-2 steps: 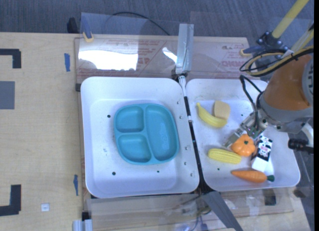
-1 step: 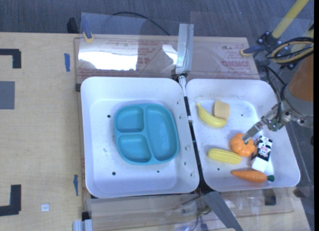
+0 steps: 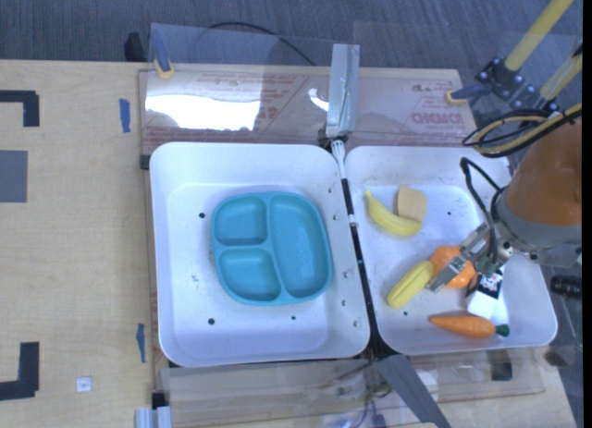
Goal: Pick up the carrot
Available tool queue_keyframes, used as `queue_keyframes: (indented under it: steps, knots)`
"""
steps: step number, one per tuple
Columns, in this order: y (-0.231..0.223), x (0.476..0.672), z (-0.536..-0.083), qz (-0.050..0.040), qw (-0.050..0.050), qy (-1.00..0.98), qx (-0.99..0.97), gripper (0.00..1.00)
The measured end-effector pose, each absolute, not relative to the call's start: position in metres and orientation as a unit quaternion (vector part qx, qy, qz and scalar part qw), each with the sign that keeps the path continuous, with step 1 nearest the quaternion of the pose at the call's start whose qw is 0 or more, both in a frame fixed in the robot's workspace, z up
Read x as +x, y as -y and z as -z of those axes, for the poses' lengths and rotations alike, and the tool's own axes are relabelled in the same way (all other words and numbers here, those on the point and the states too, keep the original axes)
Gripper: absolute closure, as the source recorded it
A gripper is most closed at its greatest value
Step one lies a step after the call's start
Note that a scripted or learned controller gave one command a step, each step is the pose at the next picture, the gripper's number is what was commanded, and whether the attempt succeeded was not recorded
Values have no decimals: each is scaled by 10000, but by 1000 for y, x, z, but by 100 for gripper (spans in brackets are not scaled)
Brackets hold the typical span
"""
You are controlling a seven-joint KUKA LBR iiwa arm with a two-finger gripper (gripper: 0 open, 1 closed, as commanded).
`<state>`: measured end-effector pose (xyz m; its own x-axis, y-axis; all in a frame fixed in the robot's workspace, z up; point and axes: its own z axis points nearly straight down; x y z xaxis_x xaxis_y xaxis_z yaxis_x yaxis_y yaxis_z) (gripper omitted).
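Note:
The carrot (image 3: 462, 325), orange with a green stem end pointing right, lies flat near the front edge of the right bin (image 3: 546, 320). My gripper (image 3: 467, 267) hangs low over the bin's middle right, on an orange round fruit (image 3: 446, 260). It sits a short way behind the carrot and apart from it. The grey arm with its orange band (image 3: 550, 186) comes in from the right and hides the bin's right side.
A yellow corn cob (image 3: 408, 285) lies left of the orange fruit. A banana (image 3: 388, 216) and a tan block (image 3: 412, 202) are at the back of the right bin. The left bin (image 3: 185, 324) holds a blue divided plate (image 3: 271, 246). A white tag (image 3: 485, 303) lies just behind the carrot.

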<state>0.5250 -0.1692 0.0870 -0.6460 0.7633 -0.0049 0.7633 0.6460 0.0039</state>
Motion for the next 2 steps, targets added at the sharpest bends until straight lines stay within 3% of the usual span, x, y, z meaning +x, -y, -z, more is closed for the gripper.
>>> queue_keyframes:
  steps: [1, 2]
  knots:
    - [170, 527, -99, -16, 66, -9068, 4216, 100]
    - [82, 560, -190, -35, 57, -9202, 3914, 100]
